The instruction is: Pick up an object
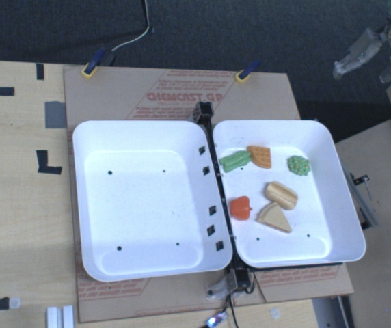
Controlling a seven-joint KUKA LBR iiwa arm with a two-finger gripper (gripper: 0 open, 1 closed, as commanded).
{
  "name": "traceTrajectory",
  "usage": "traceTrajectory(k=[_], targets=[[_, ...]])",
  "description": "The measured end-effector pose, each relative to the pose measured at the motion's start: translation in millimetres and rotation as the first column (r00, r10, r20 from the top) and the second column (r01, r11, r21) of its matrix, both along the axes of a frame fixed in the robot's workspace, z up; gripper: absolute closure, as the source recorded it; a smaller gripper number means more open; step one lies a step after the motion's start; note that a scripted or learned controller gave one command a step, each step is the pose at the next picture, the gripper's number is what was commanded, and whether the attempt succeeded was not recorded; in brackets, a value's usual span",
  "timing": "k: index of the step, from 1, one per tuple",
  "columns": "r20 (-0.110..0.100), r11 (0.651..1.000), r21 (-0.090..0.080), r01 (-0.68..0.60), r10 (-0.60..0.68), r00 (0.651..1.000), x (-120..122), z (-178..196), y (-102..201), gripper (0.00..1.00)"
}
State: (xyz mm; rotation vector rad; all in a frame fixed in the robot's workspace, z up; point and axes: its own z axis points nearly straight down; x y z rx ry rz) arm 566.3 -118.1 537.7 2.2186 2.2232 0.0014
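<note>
**Gripper parked high right; all objects in right-hand bin**

Left bin [93, 183]: bare white floor, a few dark dots.

Right bin [318, 139]: six small pieces, clustered toward its left and middle. Left to right: green pod-shaped piece [235, 160] near the centre divider, long axis slightly tilted from level; red piece [240, 208] below it; orange piece [260, 156] touching the green pod's right end; tan wedge [275, 219]; tan roll [281, 195] just above the wedge; green knobbly piece [299, 165] farthest right.

Gripper [359, 50]: upper right corner, off the bins, over dark floor. Blurred and translucent-looking; cannot tell whether it is spread or closed. Nothing visibly held.

Key relation, as judged: every candidate lies below and left of the gripper, well apart. Nearest is the green knobbly piece, standing clear of its neighbours.
</note>
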Motion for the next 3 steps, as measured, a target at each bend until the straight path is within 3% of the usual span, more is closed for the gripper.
traceTrajectory(k=[1,2,3], targets=[[0.0,1.0,0.0,0.001,-0.001,1.0,-67,-2,8,0.0],[0.0,1.0,-0.003,0.002,-0.002,1.0,-64,8,7,1.0],[-0.011,1.0,0.001,0.009,-0.009,1.0,-84,-100,-72,1.0]])
